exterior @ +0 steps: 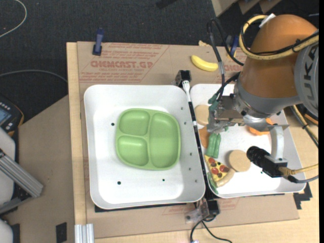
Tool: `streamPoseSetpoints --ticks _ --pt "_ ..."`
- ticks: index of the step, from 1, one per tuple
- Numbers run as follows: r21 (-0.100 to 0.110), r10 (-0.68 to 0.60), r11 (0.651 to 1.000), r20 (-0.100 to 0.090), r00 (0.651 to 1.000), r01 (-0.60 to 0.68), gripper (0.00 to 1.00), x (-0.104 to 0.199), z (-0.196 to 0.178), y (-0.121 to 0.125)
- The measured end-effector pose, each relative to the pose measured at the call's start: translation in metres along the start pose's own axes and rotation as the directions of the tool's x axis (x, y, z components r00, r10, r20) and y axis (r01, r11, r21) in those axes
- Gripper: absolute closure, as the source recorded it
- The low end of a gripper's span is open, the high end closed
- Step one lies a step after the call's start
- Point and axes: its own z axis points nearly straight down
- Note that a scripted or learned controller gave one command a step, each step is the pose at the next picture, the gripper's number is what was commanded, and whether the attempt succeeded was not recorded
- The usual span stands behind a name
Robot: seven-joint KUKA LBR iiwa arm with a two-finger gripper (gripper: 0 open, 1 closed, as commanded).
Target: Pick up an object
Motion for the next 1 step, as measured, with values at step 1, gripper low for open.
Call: streamPoseSetpoints --ticks 1 --pt "-0.007 -0.008 1.000 -0.004 1.000 0.008 1.00 0.0768 -0.1322 -0.0111"
